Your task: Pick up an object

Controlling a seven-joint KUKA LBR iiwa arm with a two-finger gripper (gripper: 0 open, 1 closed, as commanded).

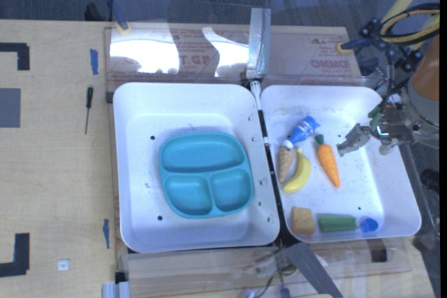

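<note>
The pincer (353, 141) hangs spread and empty just right of the carrot (328, 162), low over the right bin (398, 209), seemingly lining up a grab.

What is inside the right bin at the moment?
The right bin holds a carrot, banana, blue-and-white tube, tan block, green piece and small blue piece. The gripper covers some floor.
</note>
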